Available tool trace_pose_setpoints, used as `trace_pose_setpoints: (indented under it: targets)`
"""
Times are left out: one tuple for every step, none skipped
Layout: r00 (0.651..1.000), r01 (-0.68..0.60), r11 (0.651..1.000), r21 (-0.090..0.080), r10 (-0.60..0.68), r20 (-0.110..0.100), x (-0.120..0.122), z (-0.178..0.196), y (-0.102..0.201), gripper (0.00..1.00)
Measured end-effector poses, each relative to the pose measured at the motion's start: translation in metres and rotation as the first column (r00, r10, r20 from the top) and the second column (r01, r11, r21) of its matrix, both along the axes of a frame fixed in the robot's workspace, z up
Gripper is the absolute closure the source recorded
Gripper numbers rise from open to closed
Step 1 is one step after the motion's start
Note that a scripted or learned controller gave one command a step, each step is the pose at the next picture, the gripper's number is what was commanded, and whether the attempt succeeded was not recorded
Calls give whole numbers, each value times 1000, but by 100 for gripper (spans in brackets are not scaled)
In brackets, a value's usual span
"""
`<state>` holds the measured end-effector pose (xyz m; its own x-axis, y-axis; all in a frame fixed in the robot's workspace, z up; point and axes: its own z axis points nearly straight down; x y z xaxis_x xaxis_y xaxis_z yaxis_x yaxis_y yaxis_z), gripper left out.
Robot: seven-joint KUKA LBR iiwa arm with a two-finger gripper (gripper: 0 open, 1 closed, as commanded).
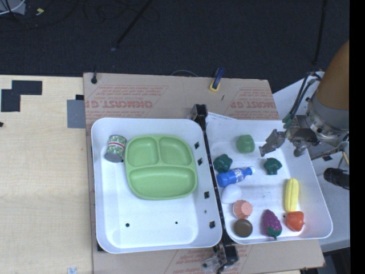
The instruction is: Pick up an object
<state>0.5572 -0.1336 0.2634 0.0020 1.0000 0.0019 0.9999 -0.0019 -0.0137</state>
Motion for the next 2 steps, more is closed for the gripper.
trace_pose_setpoints:
  targets:
    - [1000, -2, 1000, -2, 2, 11, 2, 7, 0, 0]
    - [1000, -3, 1000, 0, 3, 8, 9, -54, 5, 0]
